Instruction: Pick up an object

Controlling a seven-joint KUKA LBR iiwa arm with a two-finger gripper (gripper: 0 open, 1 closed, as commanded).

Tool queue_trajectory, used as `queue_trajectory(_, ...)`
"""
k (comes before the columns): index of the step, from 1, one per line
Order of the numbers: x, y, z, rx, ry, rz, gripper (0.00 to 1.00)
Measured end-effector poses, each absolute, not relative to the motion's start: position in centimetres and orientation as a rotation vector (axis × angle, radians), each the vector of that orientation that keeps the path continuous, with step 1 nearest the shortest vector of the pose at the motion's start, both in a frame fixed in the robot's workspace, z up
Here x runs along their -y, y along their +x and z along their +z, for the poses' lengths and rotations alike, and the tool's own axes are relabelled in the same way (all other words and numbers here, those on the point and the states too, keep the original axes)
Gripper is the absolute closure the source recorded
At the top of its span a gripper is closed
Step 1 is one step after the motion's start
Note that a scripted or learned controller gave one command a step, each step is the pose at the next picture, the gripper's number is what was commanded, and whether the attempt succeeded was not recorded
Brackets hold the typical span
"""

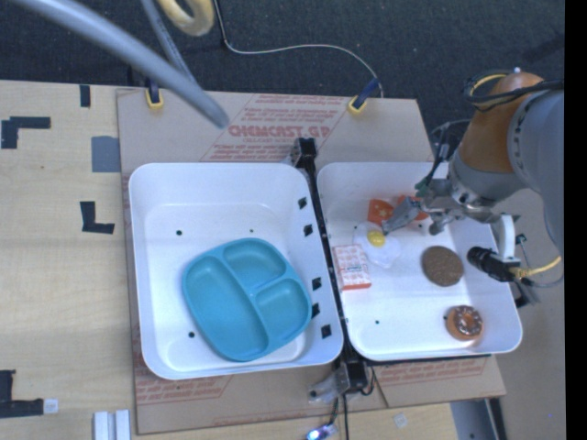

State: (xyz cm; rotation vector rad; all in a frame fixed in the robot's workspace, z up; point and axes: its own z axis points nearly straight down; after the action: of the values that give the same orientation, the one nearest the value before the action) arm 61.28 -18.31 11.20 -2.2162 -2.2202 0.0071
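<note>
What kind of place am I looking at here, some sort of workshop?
Probably a robotics lab test bench. A grey and orange robot arm reaches over two white bins; one holds a blue divided plate, the other small toy-like items such as a donut.

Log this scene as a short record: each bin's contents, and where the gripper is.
left bin: blue divided plastic tray
right bin: orange packet, small yellow piece, red-and-white printed packet, round brown cookie, frosted doughnut
gripper: low over right bin, beside orange packet
grasp: nothing visibly held
</note>
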Motion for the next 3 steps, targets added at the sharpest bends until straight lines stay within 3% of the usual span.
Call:
queue_trajectory(1, 18.3, 61.4, 12.5, 2.225, -2.217, 0.003, 1.00)
queue_trajectory(3, 17.7, 62.3, 22.4, 2.227, -2.222, -0.004, 1.00)
